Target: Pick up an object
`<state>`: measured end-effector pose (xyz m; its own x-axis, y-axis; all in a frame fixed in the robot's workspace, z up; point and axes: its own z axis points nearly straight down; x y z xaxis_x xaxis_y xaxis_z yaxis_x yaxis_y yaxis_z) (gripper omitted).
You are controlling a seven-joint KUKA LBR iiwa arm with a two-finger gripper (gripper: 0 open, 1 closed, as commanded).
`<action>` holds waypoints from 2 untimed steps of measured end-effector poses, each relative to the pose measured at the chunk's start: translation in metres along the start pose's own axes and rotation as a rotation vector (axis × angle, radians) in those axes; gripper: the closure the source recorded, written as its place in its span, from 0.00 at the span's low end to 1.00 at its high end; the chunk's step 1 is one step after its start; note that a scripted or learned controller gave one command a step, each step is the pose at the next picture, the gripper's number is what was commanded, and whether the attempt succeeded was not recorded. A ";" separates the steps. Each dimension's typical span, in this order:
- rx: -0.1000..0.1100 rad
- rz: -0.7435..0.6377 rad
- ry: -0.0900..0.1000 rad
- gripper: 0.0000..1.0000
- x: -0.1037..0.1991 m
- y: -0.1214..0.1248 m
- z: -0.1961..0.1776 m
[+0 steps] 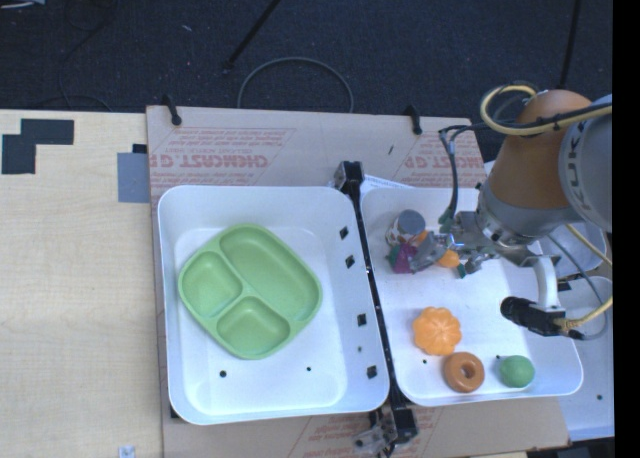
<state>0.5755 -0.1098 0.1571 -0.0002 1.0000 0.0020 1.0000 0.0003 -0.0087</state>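
Note:
My gripper (455,251) reaches into the right bin (560,371) from the right, low over its upper middle. Right at its tip lies a small cluster: a grey round piece (410,222), a purple piece (403,259) and a small orange piece (447,258). The gripper touches or overlaps this cluster, and I cannot make out whether anything is held. Lower in the same bin sit an orange ridged fruit (437,331), a brown ring doughnut (463,372) and a green ball (516,371), all apart from the gripper.
The left bin (200,396) holds a green three-compartment plate (249,289). A black divider (366,286) runs between the bins. A black cylindrical part with cables (532,316) hangs off the arm over the right bin's right side.

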 end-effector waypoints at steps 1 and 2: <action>0.001 0.001 0.001 0.00 0.008 -0.008 0.059; -0.001 0.006 0.000 1.00 0.005 -0.007 0.046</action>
<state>0.5677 -0.1043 0.1113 0.0062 1.0000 0.0018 1.0000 -0.0062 -0.0075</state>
